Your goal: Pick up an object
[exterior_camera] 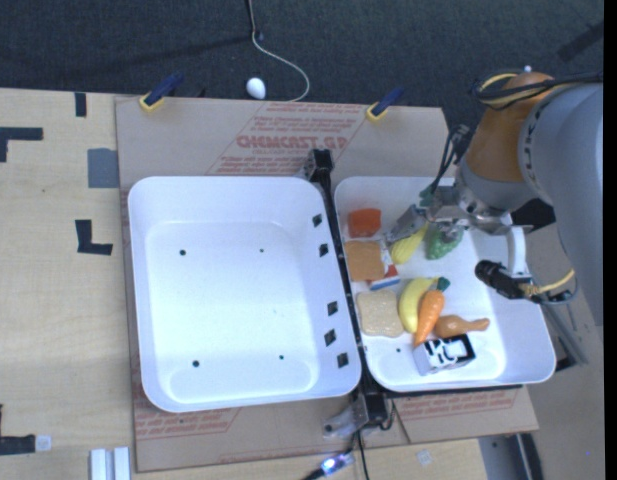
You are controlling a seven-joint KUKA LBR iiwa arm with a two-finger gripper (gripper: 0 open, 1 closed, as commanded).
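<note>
The pincer [433, 226] is being held low in the right bin [528, 368] over a green item [443, 245] and yellow piece [408, 247]; its state cannot be told. Crowded toys are risking a glancing, failed grasp. The arm [518, 148] is being reached in from the right, wrist bent downward.

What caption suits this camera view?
KUKA arm's gripper low over toy food in the right bin; left bin beside it.

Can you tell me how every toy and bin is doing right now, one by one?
Tool: low in the right bin, over a yellow toy.
Yellow toy: lying under the tool.
Banana: lying flat.
Carrot: resting against the banana.
Orange block: lying flat.
Right bin: holding toys.
Left bin: sitting level.
</note>
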